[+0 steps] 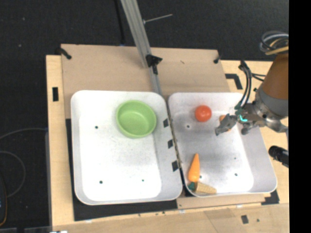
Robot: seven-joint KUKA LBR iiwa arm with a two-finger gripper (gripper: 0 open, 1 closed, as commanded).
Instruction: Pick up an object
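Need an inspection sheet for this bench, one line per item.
Surface: two white bins side by side, left bin, right bin, on a tan bench.
Job's things: bowl in left bin; ball, carrot and wedge in right bin.
Clutter: nothing seen.
Grippers: gripper over right bin, beside the ball, holding nothing.
Cables: cables on arm; loop at top right.
Surroundings: dark floor; metal pole.

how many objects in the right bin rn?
3: a red-orange ball near the far edge, a toy carrot by the left wall, a yellow wedge at the near-left corner. The gripper may hide more.
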